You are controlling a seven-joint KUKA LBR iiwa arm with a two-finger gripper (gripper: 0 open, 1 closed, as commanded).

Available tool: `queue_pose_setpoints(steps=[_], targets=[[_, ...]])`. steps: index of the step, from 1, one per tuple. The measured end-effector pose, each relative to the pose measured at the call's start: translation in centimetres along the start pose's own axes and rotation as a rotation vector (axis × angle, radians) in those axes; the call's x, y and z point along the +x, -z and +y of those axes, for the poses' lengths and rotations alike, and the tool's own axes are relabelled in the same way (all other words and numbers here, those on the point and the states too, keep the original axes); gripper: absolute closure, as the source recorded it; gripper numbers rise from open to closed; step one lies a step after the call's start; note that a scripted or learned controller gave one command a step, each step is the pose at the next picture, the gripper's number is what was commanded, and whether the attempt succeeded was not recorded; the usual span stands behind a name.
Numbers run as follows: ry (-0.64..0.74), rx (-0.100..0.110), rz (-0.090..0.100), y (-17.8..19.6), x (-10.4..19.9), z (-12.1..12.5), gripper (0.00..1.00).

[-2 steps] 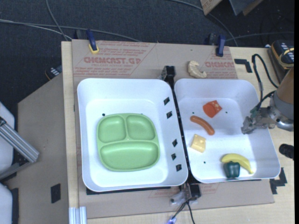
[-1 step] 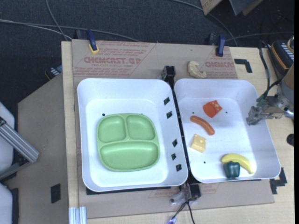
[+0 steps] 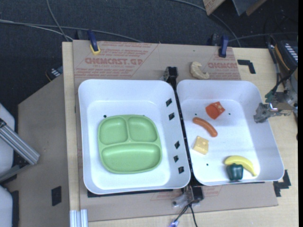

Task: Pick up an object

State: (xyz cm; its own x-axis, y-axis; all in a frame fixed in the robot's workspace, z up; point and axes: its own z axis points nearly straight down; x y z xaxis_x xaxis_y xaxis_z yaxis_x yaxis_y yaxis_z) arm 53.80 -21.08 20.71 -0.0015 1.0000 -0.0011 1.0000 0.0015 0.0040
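The bench is a light wooden board point(image 3: 118, 60) with red printed letters on its far part, and it stands on a dark carpet floor point(image 3: 33, 56) where thin grey cables point(image 3: 52, 18) run. Two clamps, one with a yellow handle point(image 3: 93, 44) and one blue point(image 3: 223, 45), hold the board at its far edge.

The left white plastic bin point(image 3: 90, 103) holds a pale green divided tray point(image 3: 129, 144) with three compartments. The right white plastic bin point(image 3: 258, 145) holds a small red block point(image 3: 215, 110), an orange-red toy sausage point(image 3: 205, 126), a pale yellow wedge like cheese point(image 3: 201, 145), a yellow toy banana point(image 3: 241, 163) and a dark green toy pepper point(image 3: 235, 172), which touches the banana. A small beige object point(image 3: 199, 70) lies on the board beyond the right bin.

The grey metal gripper point(image 3: 266, 112) is at the right rim of the right bin, apart from all the objects. Whether it is released or clenched cannot be told; nothing is seen in it.
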Motion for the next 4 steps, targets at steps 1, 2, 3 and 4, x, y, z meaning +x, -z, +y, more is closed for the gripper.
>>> queue_pose_setpoints(steps=[1, 2, 3, 4], targets=[[0.003, 0.006, 0.004, -0.4, 6.0, 0.7, 1.0], [0.006, 0.003, 0.004, 0.4, 12.4, 1.6, 1.0], [0.006, 0.003, 0.003, 0.0, 17.8, 3.1, 1.0], [0.006, 0.003, 0.004, 1.4, 23.9, 3.3, 1.0]])
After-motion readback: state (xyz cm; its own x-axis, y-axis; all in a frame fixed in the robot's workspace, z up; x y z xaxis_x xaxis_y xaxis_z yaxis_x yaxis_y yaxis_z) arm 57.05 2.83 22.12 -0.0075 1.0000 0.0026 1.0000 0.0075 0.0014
